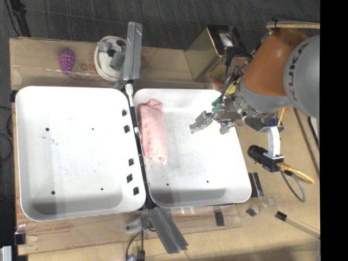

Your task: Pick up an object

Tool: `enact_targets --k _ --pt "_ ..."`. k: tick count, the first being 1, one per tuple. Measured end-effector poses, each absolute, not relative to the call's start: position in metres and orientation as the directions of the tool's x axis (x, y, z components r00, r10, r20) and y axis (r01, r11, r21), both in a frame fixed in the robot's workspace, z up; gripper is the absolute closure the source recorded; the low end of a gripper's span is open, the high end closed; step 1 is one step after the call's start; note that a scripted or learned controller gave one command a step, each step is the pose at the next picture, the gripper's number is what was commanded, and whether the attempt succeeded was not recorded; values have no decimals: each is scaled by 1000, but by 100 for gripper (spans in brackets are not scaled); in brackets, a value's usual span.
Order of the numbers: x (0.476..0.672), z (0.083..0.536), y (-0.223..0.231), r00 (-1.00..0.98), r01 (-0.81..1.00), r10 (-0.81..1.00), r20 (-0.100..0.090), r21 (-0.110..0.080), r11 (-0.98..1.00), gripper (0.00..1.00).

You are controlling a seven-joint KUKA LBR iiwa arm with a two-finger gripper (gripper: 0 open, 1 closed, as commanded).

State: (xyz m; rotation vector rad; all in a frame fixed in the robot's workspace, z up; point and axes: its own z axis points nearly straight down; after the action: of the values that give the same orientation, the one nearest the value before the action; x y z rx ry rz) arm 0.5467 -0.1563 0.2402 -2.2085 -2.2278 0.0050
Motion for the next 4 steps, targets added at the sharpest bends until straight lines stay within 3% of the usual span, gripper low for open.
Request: enact_targets --k 1,2,3,4 --pt "579 206 -82 -77 997 997 1 -7 77 0" --pt "592 102 -114 4 1000 1000 0 -7 -4 0" --pt "655 93 -101 -105 994 994 0 -2 105 0" --pt "570 94 -133 -85 996 996 0 0 85 0"
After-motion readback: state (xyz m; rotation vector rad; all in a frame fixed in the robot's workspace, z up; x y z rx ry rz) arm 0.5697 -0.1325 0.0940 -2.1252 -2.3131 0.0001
